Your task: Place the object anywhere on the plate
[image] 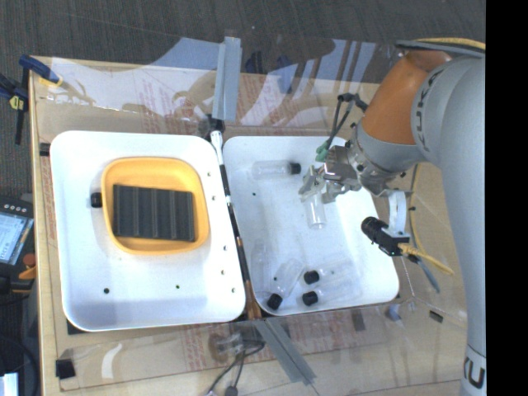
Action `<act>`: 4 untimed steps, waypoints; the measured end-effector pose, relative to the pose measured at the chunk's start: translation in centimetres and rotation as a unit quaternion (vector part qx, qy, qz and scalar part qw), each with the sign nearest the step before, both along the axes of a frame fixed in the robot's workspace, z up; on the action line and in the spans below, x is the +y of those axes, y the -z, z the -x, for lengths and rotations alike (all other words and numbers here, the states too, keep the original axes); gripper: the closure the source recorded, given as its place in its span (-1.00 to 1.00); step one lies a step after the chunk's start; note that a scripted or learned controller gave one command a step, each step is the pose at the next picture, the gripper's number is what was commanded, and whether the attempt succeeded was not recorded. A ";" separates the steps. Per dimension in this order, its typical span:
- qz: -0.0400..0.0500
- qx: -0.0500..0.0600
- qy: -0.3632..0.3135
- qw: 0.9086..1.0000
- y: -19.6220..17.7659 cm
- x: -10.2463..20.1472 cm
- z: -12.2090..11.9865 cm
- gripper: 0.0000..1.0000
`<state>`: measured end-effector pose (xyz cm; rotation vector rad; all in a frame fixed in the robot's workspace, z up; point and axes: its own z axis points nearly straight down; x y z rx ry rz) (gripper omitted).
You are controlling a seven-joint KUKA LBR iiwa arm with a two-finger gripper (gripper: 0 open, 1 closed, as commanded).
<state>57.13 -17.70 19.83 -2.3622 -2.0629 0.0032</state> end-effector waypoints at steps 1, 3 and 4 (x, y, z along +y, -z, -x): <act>0.001 -0.002 -0.066 0.998 -6.9 3.4 -3.8 1.00; 0.000 -0.002 -0.199 0.980 -1.4 7.7 -6.7 1.00; -0.001 -0.001 -0.290 0.957 0.7 12.1 -8.1 1.00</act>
